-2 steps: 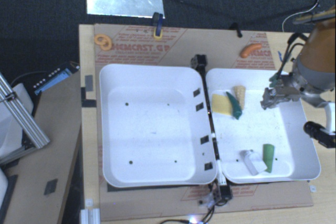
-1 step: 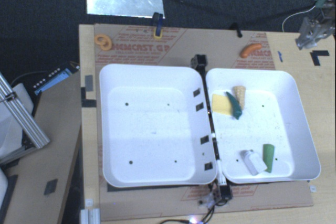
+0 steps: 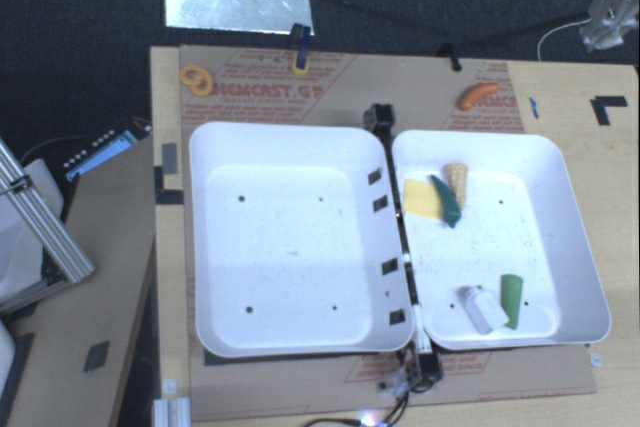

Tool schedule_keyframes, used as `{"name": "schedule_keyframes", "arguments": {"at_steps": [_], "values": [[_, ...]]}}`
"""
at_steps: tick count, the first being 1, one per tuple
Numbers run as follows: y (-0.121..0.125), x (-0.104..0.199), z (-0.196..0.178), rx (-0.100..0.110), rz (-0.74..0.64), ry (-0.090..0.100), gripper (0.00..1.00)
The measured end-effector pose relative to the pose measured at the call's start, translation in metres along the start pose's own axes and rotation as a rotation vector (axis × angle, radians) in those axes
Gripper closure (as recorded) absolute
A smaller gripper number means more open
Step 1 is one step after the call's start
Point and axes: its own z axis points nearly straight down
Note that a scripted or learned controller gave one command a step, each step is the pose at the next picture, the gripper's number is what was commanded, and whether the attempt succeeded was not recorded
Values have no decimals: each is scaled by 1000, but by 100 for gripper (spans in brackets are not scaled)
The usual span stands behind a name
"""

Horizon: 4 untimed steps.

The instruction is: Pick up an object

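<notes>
- The pick has not begun, by the look of it: every object lies loose in the right bin (image 3: 575, 215), none lifted
- Whether the pincer is open or closed cannot be told; a pale grey piece of hardware (image 3: 612, 15) at the upper right edge may belong to the arm, too blurred to be sure
- Candidates near the bin's inner wall: a flat yellow wedge (image 3: 421, 200), a dark teal curved piece (image 3: 447, 200) lying across it, and a ribbed tan cone (image 3: 457, 179) touching them
- Toward the near edge: a green tapered piece (image 3: 512, 299) just beside a pale grey block (image 3: 482, 309), both smooth and plastic-looking
- The left bin (image 3: 215, 215) is glossy white moulded plastic
- An orange sausage shape (image 3: 478, 96) and a tan ring (image 3: 197, 80) sit on the cardboard behind the bins
</notes>
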Motion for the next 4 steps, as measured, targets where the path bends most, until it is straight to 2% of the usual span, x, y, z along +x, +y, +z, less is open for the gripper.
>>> {"name": "schedule_keyframes", "arguments": {"at_steps": [1, 3, 4], "values": [[70, -60, 5, 5, 8, -1, 100], [73, -47, 4, 7, 2, 1, 100], [72, -120, 4, 5, 9, 0, 100]]}}
